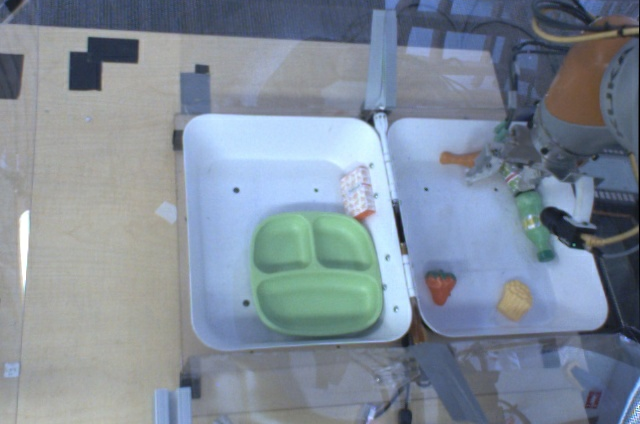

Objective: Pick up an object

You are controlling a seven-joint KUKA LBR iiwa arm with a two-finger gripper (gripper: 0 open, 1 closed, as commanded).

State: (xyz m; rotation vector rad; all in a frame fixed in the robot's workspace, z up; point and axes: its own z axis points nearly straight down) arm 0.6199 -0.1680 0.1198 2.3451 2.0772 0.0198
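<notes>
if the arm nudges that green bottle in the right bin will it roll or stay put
The green bottle lies on its side on the bin's flat floor, so it would probably roll if pushed across its length. Its round, smooth-looking body may slip between the fingers. It looks like a light toy.

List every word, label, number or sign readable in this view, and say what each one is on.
No text can be read.
Small packet in the left bin: red and white print, too blurred to read.
Green bottle in the right bin: label band near its neck, too small to read.
Black patches on the bench: plain shapes, no writing.
</notes>
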